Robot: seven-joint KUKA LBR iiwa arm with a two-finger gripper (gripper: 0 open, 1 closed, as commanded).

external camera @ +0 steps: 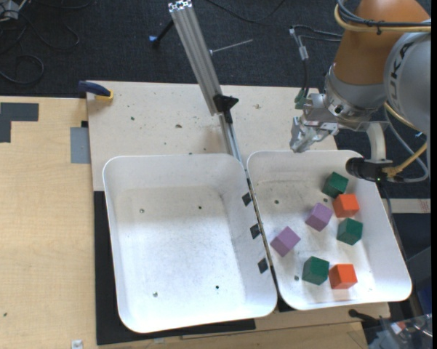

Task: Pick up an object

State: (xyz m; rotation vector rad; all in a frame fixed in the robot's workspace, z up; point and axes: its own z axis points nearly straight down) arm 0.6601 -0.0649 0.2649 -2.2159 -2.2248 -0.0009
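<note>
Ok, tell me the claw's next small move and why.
Probably move toward the blocks and lower. The claw hangs above the right bin's far rim with nothing seen between its fingers, and the nearest block, a green cube, sits just inside that bin.

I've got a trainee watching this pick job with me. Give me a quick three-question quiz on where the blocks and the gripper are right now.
1. True or false: all the blocks lie in the right bin.
2. How many green blocks are there? A) one B) two C) three
3. Fill in: the gripper hangs over the right bin's ____ rim.

Key
1. True: all seven blocks sit there.
2. C: one green block at the far side, one in the middle, one nearest the camera. There are also two purple blocks and two orange blocks.
3. Far: it is above the back edge, apart from every block.
</note>
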